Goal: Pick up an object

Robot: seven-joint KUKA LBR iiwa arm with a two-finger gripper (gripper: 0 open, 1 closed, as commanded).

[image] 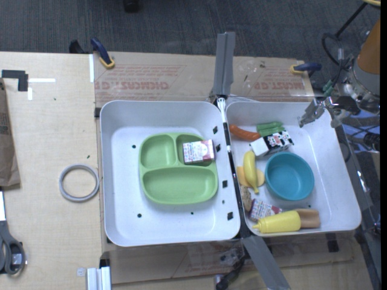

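Nearest the frame's bottom, a yellow bottle (279,222) is lying along the lower wall of the right bin (338,162). Above it, a blue bowl (290,176) is sitting beside a banana (251,170), with a carrot (244,133) and a black-and-white carton (271,142) further up. In the left bin (118,162), a green divided plate (175,177) is carrying a small pink carton (198,151). My end effector (320,109) is hovering over the right bin's upper right rim, carrying nothing; whether its fingers are parted I cannot tell.

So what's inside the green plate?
A small pink and white carton sits in the green plate's upper right compartment. The other two compartments look bare. Whatever lies under the carton is covered.
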